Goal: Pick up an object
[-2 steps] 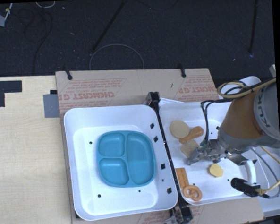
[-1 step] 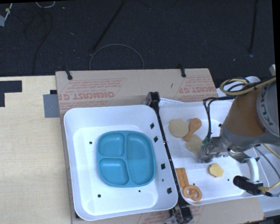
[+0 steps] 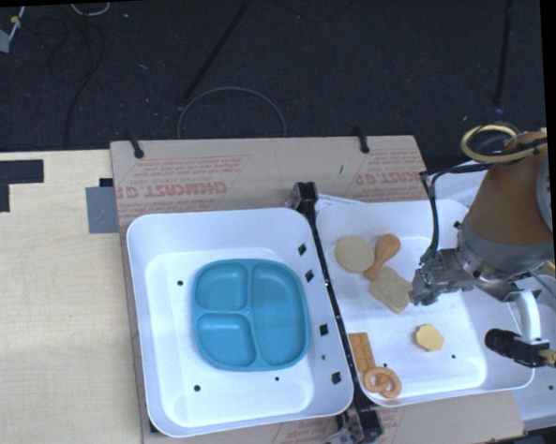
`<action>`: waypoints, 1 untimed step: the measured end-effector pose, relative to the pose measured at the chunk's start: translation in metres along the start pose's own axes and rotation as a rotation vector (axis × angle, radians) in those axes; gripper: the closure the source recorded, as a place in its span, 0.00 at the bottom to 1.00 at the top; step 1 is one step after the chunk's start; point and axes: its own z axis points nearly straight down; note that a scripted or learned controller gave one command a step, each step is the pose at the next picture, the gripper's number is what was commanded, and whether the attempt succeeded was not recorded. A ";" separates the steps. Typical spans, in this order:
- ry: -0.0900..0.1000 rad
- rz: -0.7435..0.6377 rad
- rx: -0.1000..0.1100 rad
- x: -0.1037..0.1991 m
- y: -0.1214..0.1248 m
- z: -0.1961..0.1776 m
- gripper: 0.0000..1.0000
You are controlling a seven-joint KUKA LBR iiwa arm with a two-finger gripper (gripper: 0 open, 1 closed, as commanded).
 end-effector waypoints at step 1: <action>0.000 0.000 -0.001 -0.001 0.001 -0.053 1.00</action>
